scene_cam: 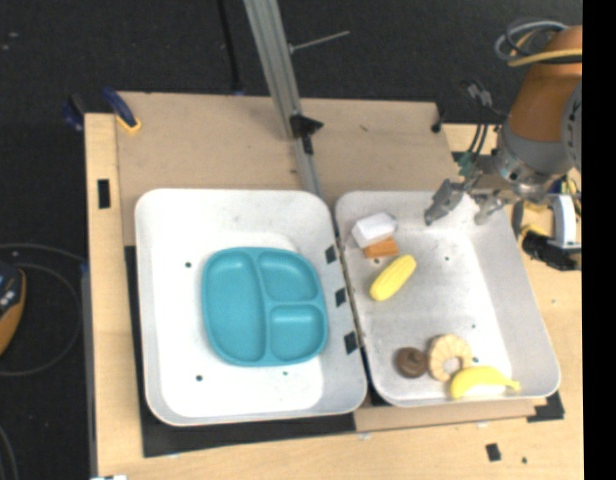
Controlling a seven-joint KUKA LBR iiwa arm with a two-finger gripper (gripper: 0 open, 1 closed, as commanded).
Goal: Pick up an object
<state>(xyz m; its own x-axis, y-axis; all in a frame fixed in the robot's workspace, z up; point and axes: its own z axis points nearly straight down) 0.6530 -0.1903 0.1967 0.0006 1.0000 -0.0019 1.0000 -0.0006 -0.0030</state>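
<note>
Five small objects lie in the right bin (508, 268), all below the gripper (460, 206), which hangs over the bin's upper rim with its two fingers spread apart and nothing between them. Nearest the jaws, down and to their left, sits a white block (373, 229) resting on an orange piece (380, 249); touching or just beside that, slightly lower, lies a yellow corn cob (392, 277), tilted. Well below the jaws, by the bin's near edge, a brown round piece (410, 362) touches a pale ridged piece (450, 355), and a yellow banana (481, 381) lies just beside them. Far to the left of the jaws, the left bin (168, 268) holds a blue divided plate (264, 305). Behind the gripper, the arm (543, 108) rises to the right.
</note>
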